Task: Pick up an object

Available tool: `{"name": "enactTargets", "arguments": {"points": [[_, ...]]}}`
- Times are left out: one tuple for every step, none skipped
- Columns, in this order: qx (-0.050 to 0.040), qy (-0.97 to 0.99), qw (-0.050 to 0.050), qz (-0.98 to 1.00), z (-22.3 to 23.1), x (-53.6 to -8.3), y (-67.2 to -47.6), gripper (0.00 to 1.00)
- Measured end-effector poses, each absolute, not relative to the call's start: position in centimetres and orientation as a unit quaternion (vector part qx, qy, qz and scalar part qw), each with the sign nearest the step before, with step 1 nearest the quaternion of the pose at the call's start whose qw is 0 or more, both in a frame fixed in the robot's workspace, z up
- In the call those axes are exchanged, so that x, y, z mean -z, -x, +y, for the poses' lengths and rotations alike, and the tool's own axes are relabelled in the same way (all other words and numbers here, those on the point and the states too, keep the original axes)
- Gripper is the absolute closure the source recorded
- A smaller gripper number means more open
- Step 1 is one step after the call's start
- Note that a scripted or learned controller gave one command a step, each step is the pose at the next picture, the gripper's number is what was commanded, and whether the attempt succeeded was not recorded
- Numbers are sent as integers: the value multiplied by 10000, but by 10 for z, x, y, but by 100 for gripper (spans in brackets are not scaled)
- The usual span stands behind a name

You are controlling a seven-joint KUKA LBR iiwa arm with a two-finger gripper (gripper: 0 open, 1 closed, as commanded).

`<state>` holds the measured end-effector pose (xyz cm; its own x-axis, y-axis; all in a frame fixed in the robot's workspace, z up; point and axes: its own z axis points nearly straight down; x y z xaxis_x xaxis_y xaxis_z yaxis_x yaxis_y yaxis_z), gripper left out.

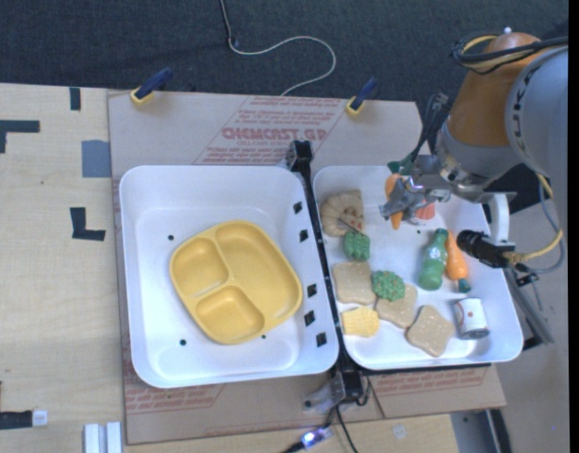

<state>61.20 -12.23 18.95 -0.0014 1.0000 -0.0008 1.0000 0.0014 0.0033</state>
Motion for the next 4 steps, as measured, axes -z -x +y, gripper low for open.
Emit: {"name": "enactTargets", "arguments": {"points": [[-8, -7065, 12, 7077, -122, -227, -613, 100], [-3, -7051, -5, 7091, -69, -236, -622, 100], [9, -7048, -15, 7094, -9, -221, -628, 100], [-1, -7053, -4, 7089, 27, -234, -634, 100]]}}
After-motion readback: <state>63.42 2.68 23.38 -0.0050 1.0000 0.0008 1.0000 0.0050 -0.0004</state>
